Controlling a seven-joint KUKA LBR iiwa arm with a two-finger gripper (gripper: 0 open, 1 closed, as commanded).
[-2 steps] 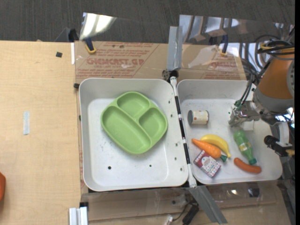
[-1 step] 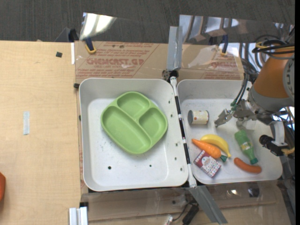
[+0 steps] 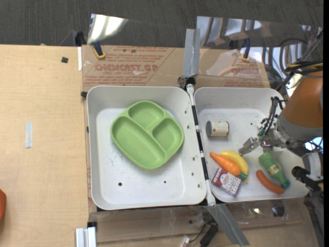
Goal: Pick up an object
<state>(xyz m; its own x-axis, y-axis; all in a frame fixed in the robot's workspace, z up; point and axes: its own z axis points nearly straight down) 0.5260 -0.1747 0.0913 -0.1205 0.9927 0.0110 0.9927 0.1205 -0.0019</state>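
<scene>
Objects for picking lie in the right bin (image 3: 203, 138): a small tin can (image 3: 218, 128) on its side near the left wall, a banana (image 3: 236, 161) and carrot (image 3: 224, 163) touching at the centre, a red packet (image 3: 226, 182) just below them, a green bottle (image 3: 272, 170) and a sausage (image 3: 269, 182) to the right. You see the gripper (image 3: 255, 144) low in this bin with its fingers spread and nothing between them, so the pick is judged not yet made. Nearest to it are the green bottle, just right and below, and the banana, just left and below; the green divided plate (image 3: 147, 134) sits well apart in the left bin (image 3: 95, 148).
</scene>
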